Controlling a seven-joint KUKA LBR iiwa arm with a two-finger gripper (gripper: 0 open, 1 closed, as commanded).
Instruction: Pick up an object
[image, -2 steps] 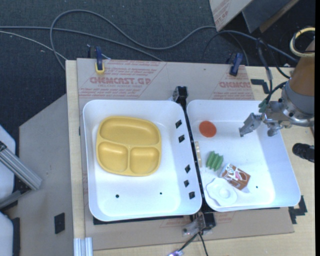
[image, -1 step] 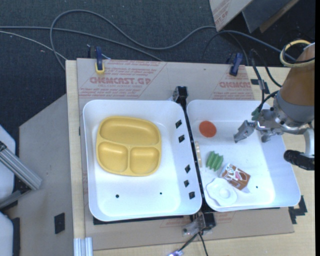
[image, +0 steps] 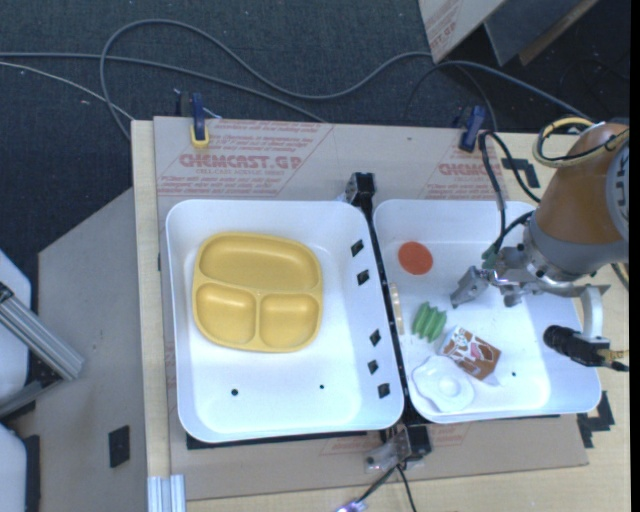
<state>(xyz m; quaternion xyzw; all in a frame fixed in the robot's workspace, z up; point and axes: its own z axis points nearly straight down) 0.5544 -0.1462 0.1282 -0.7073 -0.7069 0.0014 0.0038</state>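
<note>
**Small light pieces in the right bin, fingers apart above them**

Since the task names no particular thing, we take the nearest candidates in the right bin: a green toy piece, an orange disc, a brown-and-white packet and a white fried-egg toy. All look small and light. The packet is probably soft and crinkly (likely to slide under a pinch), while the green piece looks stiffer and narrow enough to take across its short side, so we would favour it. The gripper hangs just right of the green piece and above the packet; its fingers look spread apart with nothing between them, touching no object as far as we can judge. Further out, the left bin carries a yellow divided plate, and both bins sit on the table.
</note>
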